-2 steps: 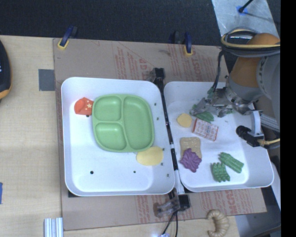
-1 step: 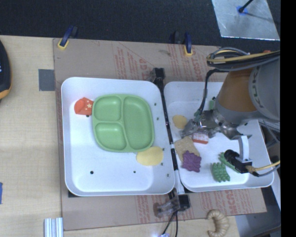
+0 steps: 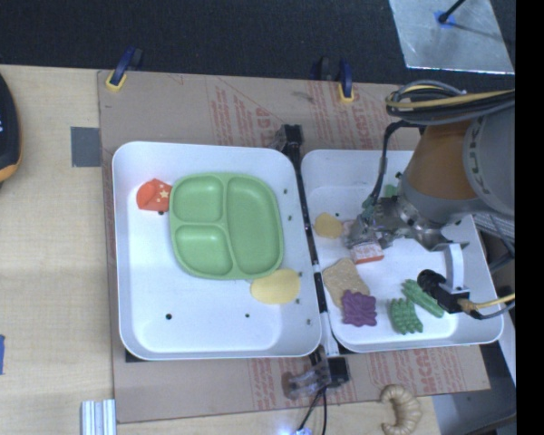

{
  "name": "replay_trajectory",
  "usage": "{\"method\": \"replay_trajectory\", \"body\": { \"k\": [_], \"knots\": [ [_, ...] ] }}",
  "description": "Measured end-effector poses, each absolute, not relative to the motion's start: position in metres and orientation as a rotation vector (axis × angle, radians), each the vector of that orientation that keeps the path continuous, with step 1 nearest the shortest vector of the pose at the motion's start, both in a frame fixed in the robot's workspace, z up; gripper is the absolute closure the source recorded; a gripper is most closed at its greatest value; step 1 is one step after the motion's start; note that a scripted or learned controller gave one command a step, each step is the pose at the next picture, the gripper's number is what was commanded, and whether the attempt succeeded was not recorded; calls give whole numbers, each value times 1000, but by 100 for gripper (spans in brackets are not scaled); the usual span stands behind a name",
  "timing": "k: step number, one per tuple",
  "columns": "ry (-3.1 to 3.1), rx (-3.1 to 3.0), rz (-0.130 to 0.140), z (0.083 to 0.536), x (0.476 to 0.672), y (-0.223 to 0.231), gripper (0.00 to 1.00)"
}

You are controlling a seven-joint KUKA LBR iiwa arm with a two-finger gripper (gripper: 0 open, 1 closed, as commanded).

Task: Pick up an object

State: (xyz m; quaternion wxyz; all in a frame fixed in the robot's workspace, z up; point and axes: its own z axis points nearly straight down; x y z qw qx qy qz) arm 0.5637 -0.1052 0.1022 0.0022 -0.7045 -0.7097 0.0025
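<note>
Cardboard sheeting [image 3: 208, 107] clamped to the wooden bench [image 3: 45, 270] carries two white bins, the gripper [image 3: 367, 234] lowered into the right bin [image 3: 476, 338], finger state indiscernible.

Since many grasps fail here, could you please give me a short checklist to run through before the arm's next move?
1. Pincer over the right bin: ok.
2. Something directly below to grab: ok, a small red-and-white piece.
3. Piece held between the pincer tips: cannot tell.
4. Neighbours apart from it: ok, yellow piece and tan slice lie separate.
5. Green plate out of the way in the left bin: ok.
</note>
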Motion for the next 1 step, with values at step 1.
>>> {"method": "replay_trajectory", "body": {
  "k": [1],
  "knots": [
    [-2238,-2215,-13,199,626,-56,100]
  ]
}}
